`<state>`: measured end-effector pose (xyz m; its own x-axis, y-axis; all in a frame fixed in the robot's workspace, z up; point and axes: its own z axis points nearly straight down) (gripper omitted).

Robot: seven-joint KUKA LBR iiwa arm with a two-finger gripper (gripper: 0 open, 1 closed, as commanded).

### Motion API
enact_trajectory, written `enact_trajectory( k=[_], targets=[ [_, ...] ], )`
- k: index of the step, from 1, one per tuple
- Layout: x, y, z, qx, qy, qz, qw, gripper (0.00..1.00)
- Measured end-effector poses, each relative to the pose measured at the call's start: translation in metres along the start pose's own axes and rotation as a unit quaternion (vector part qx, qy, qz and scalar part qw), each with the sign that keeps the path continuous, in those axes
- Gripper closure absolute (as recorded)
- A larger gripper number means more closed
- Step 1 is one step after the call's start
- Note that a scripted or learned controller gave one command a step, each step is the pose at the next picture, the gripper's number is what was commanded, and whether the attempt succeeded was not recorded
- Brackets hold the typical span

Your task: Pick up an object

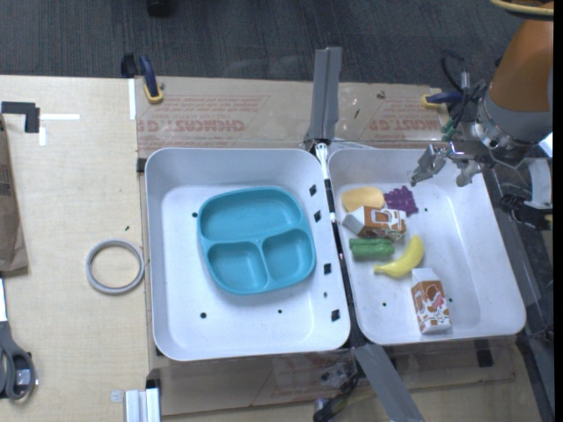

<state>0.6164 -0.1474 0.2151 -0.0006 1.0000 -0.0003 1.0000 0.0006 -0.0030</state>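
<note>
The gripper is seen above the far corner of the right bin, its fingers spread apart and nothing held between them. The nearest object, a bunch of purple grapes, lies just beside it; a straight descent over that bunch is judged best. A yellow wedge, small carton and green vegetable are crowded close. A banana and juice box lie apart. A blue tray occupies the left bin.
</note>
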Motion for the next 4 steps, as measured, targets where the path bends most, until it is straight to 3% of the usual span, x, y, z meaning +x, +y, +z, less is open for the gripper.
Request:
enact_trajectory(
  k=[1,2,3,4],
  targets=[
    [0.053,-0.035,0.101,0.0,0.0,-0.056,0.9984,0.0],
    [0.052,-0.058,0.119,-0.007,-0.001,-0.095,0.9955,0.0],
    [0.033,0.027,0.122,-0.003,-0.001,-0.185,0.9828,0.0],
    [0.032,0.025,0.112,0.001,0.0,-0.184,0.983,1.0]
  ],
)
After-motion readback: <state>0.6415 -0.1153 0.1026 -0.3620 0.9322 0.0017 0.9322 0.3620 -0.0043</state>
